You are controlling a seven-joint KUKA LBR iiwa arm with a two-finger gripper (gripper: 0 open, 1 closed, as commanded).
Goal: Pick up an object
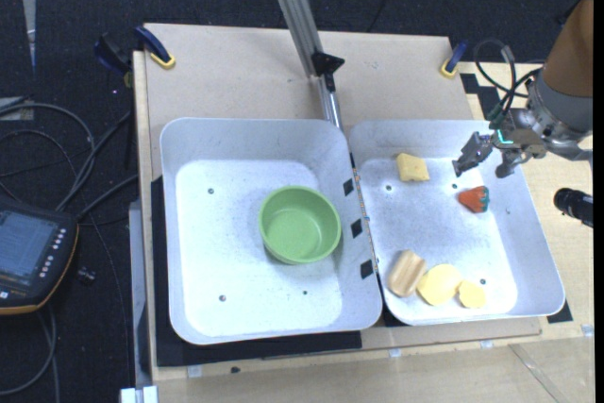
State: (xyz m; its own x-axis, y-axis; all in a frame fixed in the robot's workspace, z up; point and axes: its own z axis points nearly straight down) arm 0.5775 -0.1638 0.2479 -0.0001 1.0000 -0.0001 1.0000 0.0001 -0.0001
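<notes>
Strawberry (475, 198) isn't grabbed yet, your end effector (488, 157) hangs spread wide and empty just above it.

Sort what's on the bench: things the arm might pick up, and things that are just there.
Candidates to pick:
red piece, nearest the claw
yellow chunk
bread piece
yellow round
small yellow piece
green bowl

Just there:
left bin
right bin
clamps
pendant
</notes>
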